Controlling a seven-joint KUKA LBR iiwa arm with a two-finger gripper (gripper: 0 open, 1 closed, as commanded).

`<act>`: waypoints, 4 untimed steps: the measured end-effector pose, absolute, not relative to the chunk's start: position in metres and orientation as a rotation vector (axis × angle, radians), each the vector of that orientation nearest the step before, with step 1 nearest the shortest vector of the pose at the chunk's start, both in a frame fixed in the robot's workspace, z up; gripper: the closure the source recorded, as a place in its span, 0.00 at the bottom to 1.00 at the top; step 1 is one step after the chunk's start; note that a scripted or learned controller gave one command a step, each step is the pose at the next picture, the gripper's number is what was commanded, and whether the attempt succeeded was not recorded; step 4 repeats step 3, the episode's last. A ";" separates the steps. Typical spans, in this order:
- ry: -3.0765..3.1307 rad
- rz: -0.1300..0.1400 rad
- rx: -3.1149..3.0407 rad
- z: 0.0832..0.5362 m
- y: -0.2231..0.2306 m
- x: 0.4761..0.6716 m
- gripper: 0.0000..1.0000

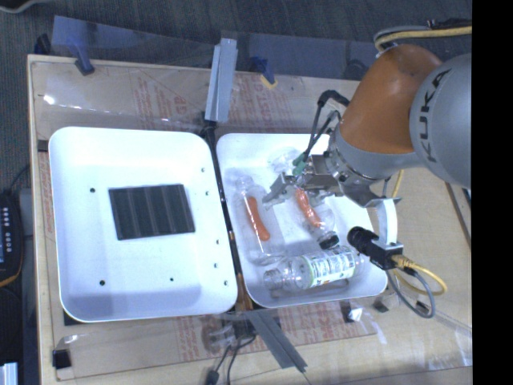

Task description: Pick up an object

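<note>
The grey arm's two-finger gripper (298,184) hangs low over the middle of the right shallow white bin (240,147), and whether its jaws stand apart or together cannot be told. An orange tube in clear wrapping (308,208) lies just beneath and beside it, and another orange tube in clear wrapping (257,218) lies nearer the bin's left edge. A clear plastic bottle with a green-and-white label (316,270) lies along the bin's near edge, apart from the gripper.
</note>
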State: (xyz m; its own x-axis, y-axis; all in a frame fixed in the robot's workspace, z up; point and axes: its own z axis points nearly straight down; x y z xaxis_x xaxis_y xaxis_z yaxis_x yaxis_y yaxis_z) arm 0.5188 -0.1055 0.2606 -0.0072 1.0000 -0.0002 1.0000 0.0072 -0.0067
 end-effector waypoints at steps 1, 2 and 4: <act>-2.195 0.004 -2.266 0.094 -0.115 0.527 0.00; -2.203 0.004 -2.257 0.105 -0.114 0.528 1.00; -2.277 0.003 -2.163 0.192 -0.051 0.571 1.00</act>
